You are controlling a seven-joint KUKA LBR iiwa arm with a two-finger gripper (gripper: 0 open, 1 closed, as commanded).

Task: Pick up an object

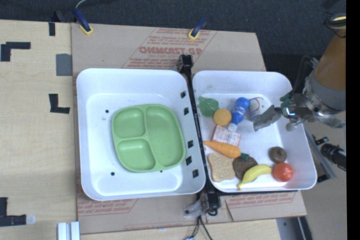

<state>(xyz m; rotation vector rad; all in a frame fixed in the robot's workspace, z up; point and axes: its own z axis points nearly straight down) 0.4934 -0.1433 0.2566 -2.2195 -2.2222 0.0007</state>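
Observation:
The right bin (292, 87) holds several toy foods: a green leafy piece (208, 105), an orange (222, 117), a blue bottle (241, 109), a small white can (256, 104), a red-and-white packet (225, 135), a carrot (223, 148), a bread slice (220, 168), a dark brown piece (243, 164), a banana (253, 174), a tomato (282, 171) and a brown donut (277, 154). My gripper (274, 123) hangs over the bin's right side, just right of the can and above the donut. Its fingers are spread open with nothing between them.
The left bin (90, 121) carries a green divided plate (149, 137). A black divider with clips (191, 121) runs between the two bins. Both bins rest on a cardboard sheet (163, 48) held by yellow-and-blue clamps.

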